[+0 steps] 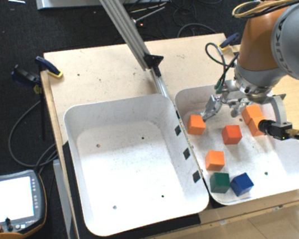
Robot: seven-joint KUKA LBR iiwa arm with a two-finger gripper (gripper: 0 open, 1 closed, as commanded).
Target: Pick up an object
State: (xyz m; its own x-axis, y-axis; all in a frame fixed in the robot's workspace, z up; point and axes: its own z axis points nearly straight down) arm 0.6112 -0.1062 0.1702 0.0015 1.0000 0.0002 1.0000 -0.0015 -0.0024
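Right bin (295,174), front edge: blue cube (241,183) touching green cube (219,182). Behind them an orange cube (215,159), then a darker orange-red cube (231,134). Further back another orange cube (196,125) just beside the gripper (224,105) (fingers spread apart, nothing between them). An orange block (253,118) sits under the wrist, partly hidden. Left bin (79,156) alongside; teach pendant (14,207) off the bench, far left.
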